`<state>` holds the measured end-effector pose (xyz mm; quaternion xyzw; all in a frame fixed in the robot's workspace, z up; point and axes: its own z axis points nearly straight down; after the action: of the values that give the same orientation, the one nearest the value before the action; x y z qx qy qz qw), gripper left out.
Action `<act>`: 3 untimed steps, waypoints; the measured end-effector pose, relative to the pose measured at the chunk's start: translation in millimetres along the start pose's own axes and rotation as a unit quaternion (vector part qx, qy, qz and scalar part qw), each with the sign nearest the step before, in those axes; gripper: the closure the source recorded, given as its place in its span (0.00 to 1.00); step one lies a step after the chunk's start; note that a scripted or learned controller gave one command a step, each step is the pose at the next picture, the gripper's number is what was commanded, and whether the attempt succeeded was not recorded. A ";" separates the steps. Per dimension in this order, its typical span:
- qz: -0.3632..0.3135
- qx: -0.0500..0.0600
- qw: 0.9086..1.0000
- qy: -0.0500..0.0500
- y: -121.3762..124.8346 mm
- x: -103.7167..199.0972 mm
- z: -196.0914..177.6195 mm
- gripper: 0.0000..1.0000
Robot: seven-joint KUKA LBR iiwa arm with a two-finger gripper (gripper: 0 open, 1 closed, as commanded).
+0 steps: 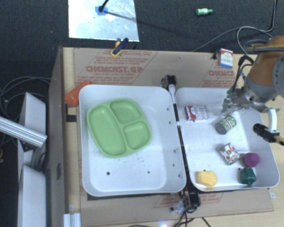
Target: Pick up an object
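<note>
- The gripper [229,105] hangs low over the right bin [265,141], its tip just up and to the right of the small can [226,124]; the judgement is that the program has lined it up on that can as the thing to pick
- How far the fingers stand apart cannot be told from this slant, since the wrist hides them; nothing is seen held between them
- The can lies tipped on its side rather than upright, green label with a pale grey end facing down-left, so it would likely roll if nudged from one side
- Left of the can lies a red and white carton [196,112], flat and well apart from it, leaving room for a descent
- Below the can sits a small red and white packet [229,153], and beyond it a purple toy [251,160], a dark green toy [247,175] and a yellow toy [207,178] along the bin's near edge
- The loose scatter of these items suits blind grasp tries, as each has some free space around it
- Far left of the can, the left bin [99,183] holds a green divided tray [118,126], lying flat and apart from the work
</note>
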<state>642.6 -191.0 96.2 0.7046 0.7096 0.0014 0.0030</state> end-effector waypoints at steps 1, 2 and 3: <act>0.000 0.000 1.000 0.000 -0.1 0.1 0.1 0.00; 0.001 -0.001 1.000 0.000 -26.3 50.6 8.9 0.00; 0.001 0.001 1.000 0.001 23.8 55.5 -24.0 0.00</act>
<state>665.8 -135.2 120.2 0.7054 0.7088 0.0015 0.0020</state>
